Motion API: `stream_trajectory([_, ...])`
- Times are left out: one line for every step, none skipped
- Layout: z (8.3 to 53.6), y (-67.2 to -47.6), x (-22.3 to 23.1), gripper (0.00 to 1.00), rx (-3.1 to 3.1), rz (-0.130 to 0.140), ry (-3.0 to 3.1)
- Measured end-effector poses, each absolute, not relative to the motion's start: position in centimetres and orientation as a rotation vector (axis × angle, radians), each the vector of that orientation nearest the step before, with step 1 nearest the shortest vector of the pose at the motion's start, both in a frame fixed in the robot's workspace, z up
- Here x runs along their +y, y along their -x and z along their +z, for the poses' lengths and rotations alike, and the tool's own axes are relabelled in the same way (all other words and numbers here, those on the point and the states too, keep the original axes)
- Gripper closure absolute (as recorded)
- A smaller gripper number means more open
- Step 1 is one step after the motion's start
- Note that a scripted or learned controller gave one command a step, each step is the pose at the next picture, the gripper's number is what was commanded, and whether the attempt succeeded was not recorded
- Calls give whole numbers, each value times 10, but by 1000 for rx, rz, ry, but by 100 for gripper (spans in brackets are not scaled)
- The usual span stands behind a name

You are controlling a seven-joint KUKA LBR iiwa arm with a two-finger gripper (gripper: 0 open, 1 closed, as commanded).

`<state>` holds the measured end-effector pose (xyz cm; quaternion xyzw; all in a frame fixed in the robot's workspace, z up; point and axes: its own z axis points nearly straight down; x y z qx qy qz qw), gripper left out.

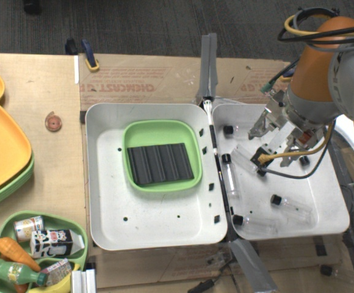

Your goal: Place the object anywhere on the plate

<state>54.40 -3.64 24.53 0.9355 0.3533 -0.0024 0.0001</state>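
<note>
Right of the rounded-square green plastic plate (162, 130), 1 clear, black-capped plastic tube (294, 208) looks light, slippery, rollable; grasp mid-barrel. How open the gripper (267, 126) is, I cannot tell.

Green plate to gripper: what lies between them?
In the camera view, the two bins' meeting rims and a small black piece on the right bin floor lie between the green plate and gripper.
</note>
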Motion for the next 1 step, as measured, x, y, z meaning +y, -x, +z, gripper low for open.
stream_trajectory([230, -546, -26, 0, 1059, -11, -2959])
